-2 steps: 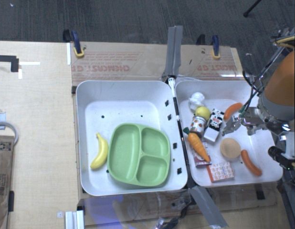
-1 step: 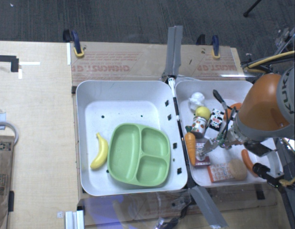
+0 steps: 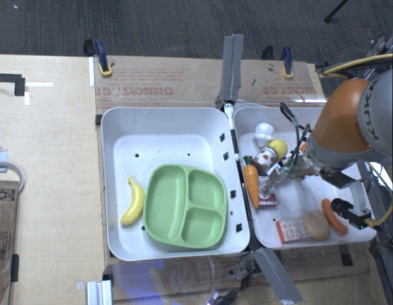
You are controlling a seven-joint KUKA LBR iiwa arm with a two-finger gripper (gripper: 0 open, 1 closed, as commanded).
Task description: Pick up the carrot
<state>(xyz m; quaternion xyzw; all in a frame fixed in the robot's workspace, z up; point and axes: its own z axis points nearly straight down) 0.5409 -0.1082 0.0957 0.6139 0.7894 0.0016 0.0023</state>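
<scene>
The carrot (image 3: 251,184) is found lying along the left wall of the right bin (image 3: 349,237), probably a light, stiff, slightly slick toy best pinched across its thick middle, though whether the gripper (image 3: 273,178) just beside it is open can't be told.

Red upside-down lettering runs across the cardboard (image 3: 203,84) at the bench's far edge, too blurred to read. "KU" shows on the arm (image 3: 373,122).

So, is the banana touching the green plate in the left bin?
Apart. The camera view shows a strip of white bin floor between the banana and the rim of the green plate along the banana's whole length.
</scene>
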